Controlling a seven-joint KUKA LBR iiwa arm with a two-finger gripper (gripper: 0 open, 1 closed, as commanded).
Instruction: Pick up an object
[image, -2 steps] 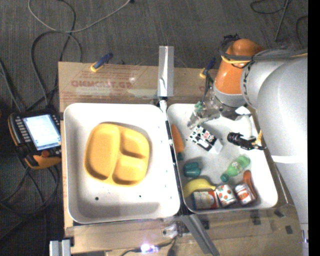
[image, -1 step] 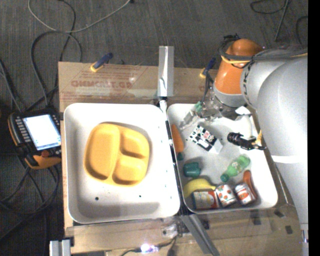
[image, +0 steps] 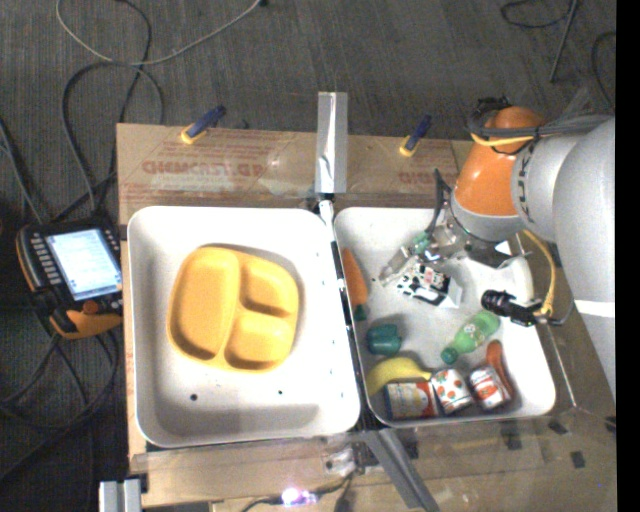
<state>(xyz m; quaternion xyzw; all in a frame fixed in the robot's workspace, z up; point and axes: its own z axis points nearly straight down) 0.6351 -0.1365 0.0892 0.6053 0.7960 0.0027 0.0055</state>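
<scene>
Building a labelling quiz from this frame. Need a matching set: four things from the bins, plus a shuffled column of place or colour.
Things:
1. compartment tray
2. banana
3. carrot
4. green bottle

Descriptions:
A. orange, against the right bin's left wall
B. yellow, lies in the left bin
C. lies on its side, right half of the right bin
D. yellow, near the right bin's front edge, beside the cans

Pairs: 1-B, 2-D, 3-A, 4-C

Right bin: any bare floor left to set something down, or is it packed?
Right bin: bare floor along the far wall, between the carrot and the gripper; a smaller patch mid-bin between the teal object and green bottle. Near wall is crowded: banana, cans. Left bin: bare rim strips around the yellow tray.
</scene>
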